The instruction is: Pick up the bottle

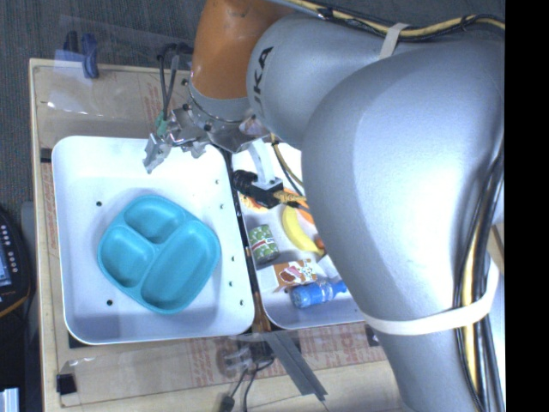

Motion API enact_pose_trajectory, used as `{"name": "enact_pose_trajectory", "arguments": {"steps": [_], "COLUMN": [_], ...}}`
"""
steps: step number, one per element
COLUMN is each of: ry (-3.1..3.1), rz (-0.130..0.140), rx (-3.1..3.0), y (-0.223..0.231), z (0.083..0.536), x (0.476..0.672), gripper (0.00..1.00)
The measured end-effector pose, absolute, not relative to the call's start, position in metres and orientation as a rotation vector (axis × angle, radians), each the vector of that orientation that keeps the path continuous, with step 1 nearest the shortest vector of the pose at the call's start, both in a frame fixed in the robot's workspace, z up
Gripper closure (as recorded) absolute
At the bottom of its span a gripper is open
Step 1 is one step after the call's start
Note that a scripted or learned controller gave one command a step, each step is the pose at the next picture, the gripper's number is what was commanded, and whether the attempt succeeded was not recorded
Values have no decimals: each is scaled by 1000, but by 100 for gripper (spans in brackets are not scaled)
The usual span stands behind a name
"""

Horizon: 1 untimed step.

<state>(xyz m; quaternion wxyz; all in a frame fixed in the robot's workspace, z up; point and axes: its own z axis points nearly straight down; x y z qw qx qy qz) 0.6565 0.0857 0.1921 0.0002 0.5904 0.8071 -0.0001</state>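
- The arm (377, 144) is the biggest thing here; its grey bulk reaches in from the right and hangs over most of the right bin (283, 320), so only a strip of that bin's contents can be seen.
- The left bin (77, 170) lies below and around the gripper, the gripper hanging above its upper edge region.
- A tray (159, 251), teal with three compartments, sits in the left bin, below the gripper and well apart from it.
- The gripper (159, 148) is just under the orange band, pointing down-left over the left bin. Nothing shows between its tips; how far apart they stand I cannot tell at this size.
- The bottle (316, 294), blue with a blue cap, lies on its side in the right bin, far down and to the right of the gripper, at the near end of the bin and partly under the arm.
- Beside the bottle, nearer the gripper, lie a small red-and-white packet (296, 273), a green can (262, 243) and a yellow piece (298, 230).
- Judged from this, the pick is not begun: the gripper is over the wrong bin and must cross the divider to get to the bottle.
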Motion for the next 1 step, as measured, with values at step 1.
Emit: {"name": "enact_pose_trajectory", "arguments": {"steps": [1], "ry": [2836], "rz": [1], "rx": [1346], "y": [159], "z": [192], "x": [657], "gripper": [0]}}
